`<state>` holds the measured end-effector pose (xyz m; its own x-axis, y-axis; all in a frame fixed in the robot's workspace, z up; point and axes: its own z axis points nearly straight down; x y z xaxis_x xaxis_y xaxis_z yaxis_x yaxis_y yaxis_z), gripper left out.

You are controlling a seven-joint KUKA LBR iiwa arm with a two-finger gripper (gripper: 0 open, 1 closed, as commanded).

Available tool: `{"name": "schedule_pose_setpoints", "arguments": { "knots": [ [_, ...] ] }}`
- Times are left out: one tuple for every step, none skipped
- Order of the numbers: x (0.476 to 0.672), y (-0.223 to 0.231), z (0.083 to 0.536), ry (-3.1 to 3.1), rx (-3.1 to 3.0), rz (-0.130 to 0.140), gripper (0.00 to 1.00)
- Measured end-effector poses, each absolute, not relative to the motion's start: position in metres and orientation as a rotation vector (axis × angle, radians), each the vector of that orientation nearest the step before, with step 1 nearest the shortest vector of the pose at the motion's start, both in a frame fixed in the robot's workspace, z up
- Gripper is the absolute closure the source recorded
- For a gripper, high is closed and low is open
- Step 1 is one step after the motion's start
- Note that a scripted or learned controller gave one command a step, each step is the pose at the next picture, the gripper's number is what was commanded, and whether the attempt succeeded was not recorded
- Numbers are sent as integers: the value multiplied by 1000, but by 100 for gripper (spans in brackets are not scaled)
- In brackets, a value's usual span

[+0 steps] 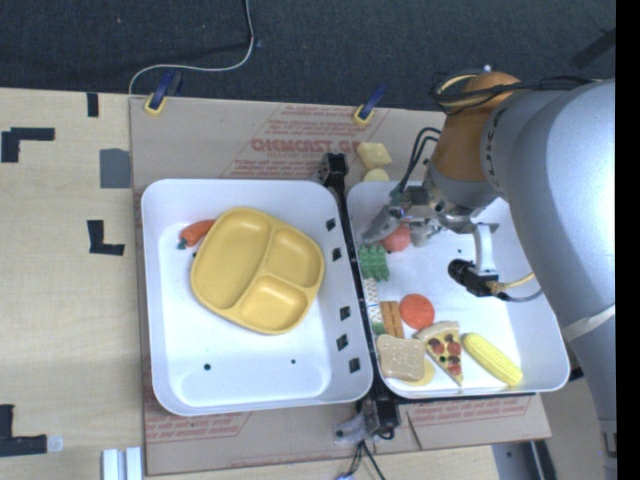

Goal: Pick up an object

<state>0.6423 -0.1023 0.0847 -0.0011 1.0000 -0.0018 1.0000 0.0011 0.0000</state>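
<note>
**Claw low over a pink piece in the right bin**

Here, on the cardboard-covered worktop (250,148), the left bin (165,368) of smooth white plastic holds a glossy yellow divided plate (258,269) with three rounded wells; an orange carrot-shaped toy (196,231) peeks from under its upper-left rim. Right of centre, the right bin (535,343) carries a bumpy green block (374,261), a round red slice (417,309), a tan bread slice (402,358), a pizza wedge (445,350) and a yellow corn cob (492,358). In the bin's upper part the metallic claw (398,226) sits right at a pink-red piece (397,238); whether its fingers are spread or pinching cannot be told.
</note>
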Motion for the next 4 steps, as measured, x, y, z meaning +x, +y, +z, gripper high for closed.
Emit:
{"name": "schedule_pose_setpoints", "arguments": {
  "knots": [
    [641, -99, 85, 2221, 2220, -2, 0],
    [646, -98, 85, 2222, 2220, -2, 0],
    [651, -98, 84, 2223, 2220, -1, 0],
    [657, -96, 84, 2222, 2221, -1, 0]
  ]
}}
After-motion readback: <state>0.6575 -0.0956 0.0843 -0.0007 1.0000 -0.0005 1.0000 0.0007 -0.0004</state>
